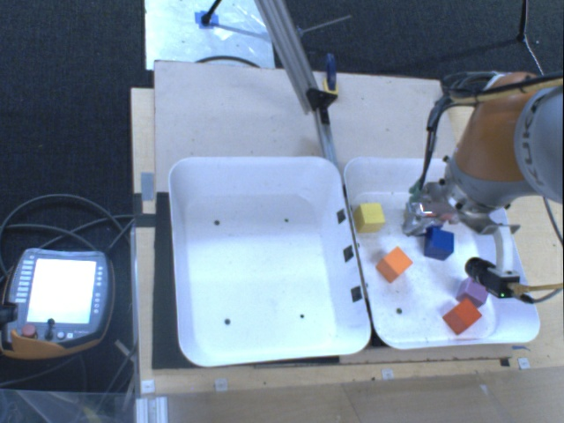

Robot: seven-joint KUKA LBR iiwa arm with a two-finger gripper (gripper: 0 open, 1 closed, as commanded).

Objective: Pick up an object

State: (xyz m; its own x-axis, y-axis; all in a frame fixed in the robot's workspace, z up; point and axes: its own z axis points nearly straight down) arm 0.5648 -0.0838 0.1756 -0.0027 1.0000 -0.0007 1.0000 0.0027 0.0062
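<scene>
Grey arm (507, 148) low over blue cube (438, 241)

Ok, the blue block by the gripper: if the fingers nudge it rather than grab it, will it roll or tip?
The blue block looks like a flat-faced cube, so it would probably slide on the right bin's floor, not roll. It seems rigid and small, likely light. The gripper sits at its upper-left edge, so an off-centre push may spin it.

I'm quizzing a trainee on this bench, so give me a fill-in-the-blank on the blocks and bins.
1. All the blocks lie in the ___ bin in the camera view.
2. The gripper hovers right beside the ___ block.
3. The block nearest the divider between the bins is ___.
4. The purple block sits just above the ___ block.

Missing words: right; blue; yellow; red
</scene>
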